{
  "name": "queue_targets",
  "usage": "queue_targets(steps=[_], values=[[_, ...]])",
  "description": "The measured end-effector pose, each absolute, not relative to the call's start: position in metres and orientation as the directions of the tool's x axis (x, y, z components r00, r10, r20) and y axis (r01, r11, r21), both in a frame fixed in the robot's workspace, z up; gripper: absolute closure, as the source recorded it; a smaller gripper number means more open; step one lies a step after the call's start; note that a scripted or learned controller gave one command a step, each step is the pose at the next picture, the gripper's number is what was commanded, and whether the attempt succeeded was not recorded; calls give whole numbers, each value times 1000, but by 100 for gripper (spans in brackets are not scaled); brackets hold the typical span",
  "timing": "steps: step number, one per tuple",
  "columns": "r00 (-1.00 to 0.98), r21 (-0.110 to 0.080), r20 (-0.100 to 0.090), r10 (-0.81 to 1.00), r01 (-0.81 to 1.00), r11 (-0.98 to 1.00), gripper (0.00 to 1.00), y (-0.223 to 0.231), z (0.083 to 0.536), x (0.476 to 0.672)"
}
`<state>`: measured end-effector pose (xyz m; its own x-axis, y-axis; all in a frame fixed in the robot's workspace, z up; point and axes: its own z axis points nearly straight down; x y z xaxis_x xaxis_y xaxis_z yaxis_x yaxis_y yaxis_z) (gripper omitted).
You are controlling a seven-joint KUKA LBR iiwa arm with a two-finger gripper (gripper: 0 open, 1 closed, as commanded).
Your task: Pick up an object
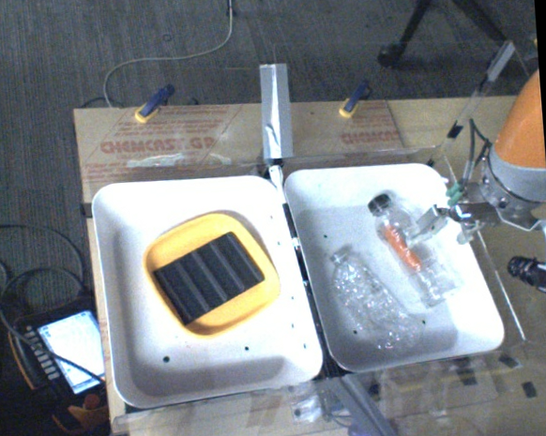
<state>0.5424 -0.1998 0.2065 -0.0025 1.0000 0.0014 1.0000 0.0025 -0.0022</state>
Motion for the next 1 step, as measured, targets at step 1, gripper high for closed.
queue_targets(steps=[1], values=[[-143,-1,2,990,990,143,0,-215,102,568]])
